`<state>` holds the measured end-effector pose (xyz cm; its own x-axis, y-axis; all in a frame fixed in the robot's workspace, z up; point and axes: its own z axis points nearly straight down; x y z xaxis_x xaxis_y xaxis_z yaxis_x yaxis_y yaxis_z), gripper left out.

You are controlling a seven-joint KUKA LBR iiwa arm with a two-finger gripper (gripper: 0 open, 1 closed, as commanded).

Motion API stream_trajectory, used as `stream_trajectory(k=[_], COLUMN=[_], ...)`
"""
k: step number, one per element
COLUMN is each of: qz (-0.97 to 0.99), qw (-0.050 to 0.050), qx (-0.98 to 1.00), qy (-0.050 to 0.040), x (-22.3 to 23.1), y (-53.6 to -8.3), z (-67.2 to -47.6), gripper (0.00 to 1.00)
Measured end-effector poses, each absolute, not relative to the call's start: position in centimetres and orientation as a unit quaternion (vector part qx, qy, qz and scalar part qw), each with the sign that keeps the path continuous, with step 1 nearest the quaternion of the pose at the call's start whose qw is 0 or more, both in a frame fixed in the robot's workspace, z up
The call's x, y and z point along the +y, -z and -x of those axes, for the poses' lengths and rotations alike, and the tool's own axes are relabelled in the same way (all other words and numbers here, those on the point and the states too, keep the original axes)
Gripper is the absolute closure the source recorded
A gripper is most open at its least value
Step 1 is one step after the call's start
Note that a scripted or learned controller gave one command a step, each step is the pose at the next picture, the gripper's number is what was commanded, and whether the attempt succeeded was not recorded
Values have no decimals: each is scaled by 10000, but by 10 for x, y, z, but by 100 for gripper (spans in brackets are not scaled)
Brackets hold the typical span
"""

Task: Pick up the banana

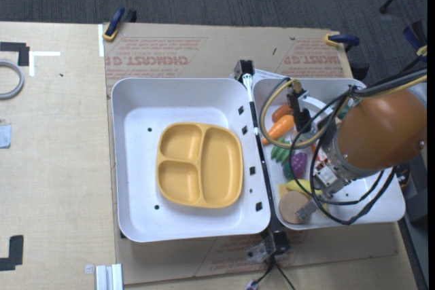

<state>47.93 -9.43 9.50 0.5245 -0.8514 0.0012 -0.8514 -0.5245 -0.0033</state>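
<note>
You'll find the banana [295, 185] in the right bin [380, 212], just left of the arm [377, 129], near a purple toy [298, 162]. The hand sits hidden under the arm. The yellow divided plate [200, 164] fills the left bin [129, 146].

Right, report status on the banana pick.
Arm over the right white bin, end effector hidden beneath it. Yellow plastic banana partly visible at arm's edge. Purple grapes and orange carrot crowd it.
</note>
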Motion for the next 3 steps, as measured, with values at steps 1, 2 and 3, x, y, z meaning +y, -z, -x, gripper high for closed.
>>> stream_trajectory(k=[1, 2, 3], qz=[8772, 8752, 9137], qw=[15, 28, 2], qx=[4802, 4838, 4064], qy=[18, 26, 16], x=[-110, -110, -98], y=[-95, -106, -96], z=[-522, -524, -536], gripper=[0, 100, 100])
